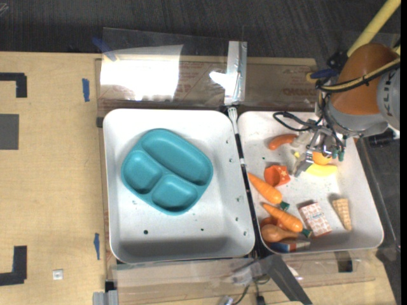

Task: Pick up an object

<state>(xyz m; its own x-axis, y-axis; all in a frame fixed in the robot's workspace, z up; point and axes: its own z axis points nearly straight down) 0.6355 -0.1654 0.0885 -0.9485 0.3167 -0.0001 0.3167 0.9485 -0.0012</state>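
My gripper (313, 154) hangs low over the back of the right bin (365, 189), under the grey arm with its orange band (365, 68). A yellow object (324, 165) lies right beneath and beside it, partly covered. An orange sausage-shaped piece (282, 142) lies just left of the gripper. A red piece (276, 174) sits a little nearer the front. Two carrots (264, 188) (284, 218) lie along the bin's left side, with a brown pear-like piece (273, 233) at the front left corner.
A pink box (315, 216) and a waffle cone (343, 213) lie at the right bin's front. The left bin (121, 132) holds a teal divided plate (166, 169). A clear plastic sheet (172, 75) stands behind the bins. Cables hang by the wrist.
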